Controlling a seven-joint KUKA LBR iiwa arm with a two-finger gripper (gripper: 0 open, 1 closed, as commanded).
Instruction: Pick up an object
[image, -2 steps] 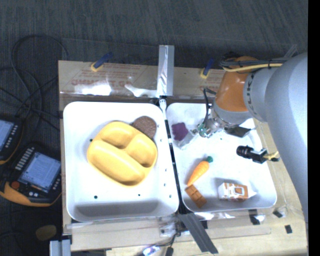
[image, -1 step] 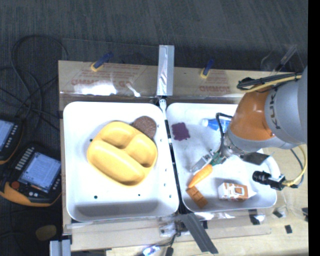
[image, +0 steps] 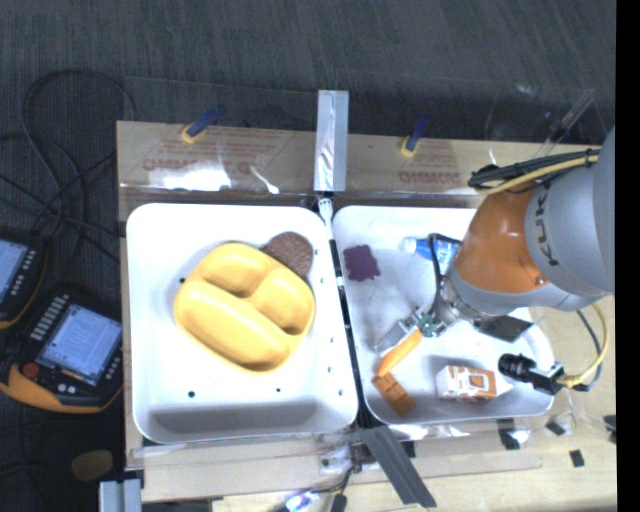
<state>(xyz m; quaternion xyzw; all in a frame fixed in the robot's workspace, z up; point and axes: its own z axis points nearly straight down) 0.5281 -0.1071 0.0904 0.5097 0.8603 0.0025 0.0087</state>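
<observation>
Closest to the lens rises the arm (image: 572, 225), its grey link coming in from the right with the orange band (image: 498, 262) bulging over the right bin (image: 385, 300). Below the band the gripper (image: 424, 323) reaches down and to the left, low over the middle of that bin. Its tip is small and partly shaded by the wrist, so I cannot tell whether it is released or clenched, nor whether it grips anything.

Just beside the tip, and perhaps touching it, lies the orange stick (image: 400, 352). It slants down to the left from the gripper toward the bin's front left corner. At its lower end, close by or touching, sits a brown block (image: 395, 394) against the front wall. To the right of that, in front of the wrist, a white and orange box (image: 467, 381) lies flat near the front edge. Behind the gripper, a blue and white tube (image: 424, 246) shows at the back of the bin, its right part hidden by the band. A purple lump (image: 360, 262) rests in the back left corner, well apart from the stick.

Across the shared wall, the left bin (image: 160, 385) holds a large yellow form (image: 245, 305) with rounded lobes, set in the middle. A brown disc (image: 291, 249) lies behind it, touching or tucked under its back right edge.

Both bins stand on a cardboard sheet (image: 160, 150). A handset (image: 72, 345) with a lit screen lies on the floor to the far left.
</observation>
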